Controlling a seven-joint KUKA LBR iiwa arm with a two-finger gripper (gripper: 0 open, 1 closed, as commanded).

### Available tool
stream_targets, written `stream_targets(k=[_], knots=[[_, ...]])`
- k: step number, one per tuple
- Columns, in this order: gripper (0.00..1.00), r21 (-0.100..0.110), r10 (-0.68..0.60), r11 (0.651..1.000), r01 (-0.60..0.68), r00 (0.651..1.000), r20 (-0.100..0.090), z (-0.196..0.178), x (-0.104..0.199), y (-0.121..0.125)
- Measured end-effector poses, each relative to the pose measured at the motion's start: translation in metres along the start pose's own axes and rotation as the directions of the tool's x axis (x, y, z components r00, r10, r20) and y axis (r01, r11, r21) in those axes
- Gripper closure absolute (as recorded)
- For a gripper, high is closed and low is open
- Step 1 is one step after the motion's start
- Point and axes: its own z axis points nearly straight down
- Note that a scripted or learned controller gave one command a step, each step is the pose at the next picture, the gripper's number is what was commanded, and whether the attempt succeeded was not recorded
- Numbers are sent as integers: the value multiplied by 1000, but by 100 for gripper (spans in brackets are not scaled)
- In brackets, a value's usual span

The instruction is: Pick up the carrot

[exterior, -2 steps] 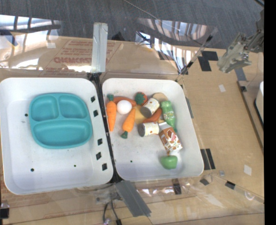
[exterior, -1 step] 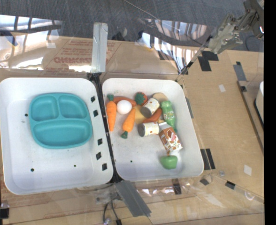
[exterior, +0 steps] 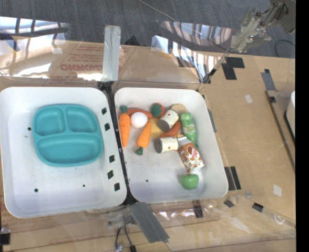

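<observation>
The approach has not begun: the pincer (exterior: 250, 29) hangs far right above the worktop, and I cannot tell its state. The orange plastic carrot (exterior: 124, 129) lies along the right white bin's (exterior: 165, 193) left wall; descending there comes next.

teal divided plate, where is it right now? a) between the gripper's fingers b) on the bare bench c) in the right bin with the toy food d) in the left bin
d, the teal divided plate lies flat in the left bin, apart from the carrots and cans in the right bin.
</observation>
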Motion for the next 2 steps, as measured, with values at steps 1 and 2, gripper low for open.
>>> stream_targets(k=[1, 2], knots=[[100, 2, -107, 994, 107, 994, 3, 0, -5, 0], [100, 2, -211, 978, 211, 978, 4, 0, -5, 0]])
